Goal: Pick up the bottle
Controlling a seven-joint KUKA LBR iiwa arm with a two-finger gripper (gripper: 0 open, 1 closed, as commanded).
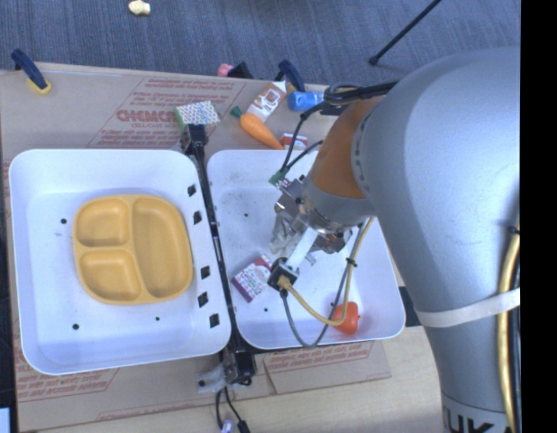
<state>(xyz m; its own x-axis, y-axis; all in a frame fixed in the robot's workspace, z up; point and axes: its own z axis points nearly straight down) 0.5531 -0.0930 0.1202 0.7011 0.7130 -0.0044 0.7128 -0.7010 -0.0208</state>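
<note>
1. Two white bins: left bin, right bin.
2. Yellow three-compartment tray in left bin.
3. Red-and-white printed packet in right bin.
4. Orange-red item near right bin's lower corner; yellow cable beside it.
5. Grey arm, orange band at wrist.
6. Above right bin: white bottle with orange label, blue piece, orange carrot shape.
7. Green-and-white patterned packet above the bins' gap.
8. Brown cardboard with red print under bins.
9. Grey-blue carpet, small yellow scrap on it.
</note>
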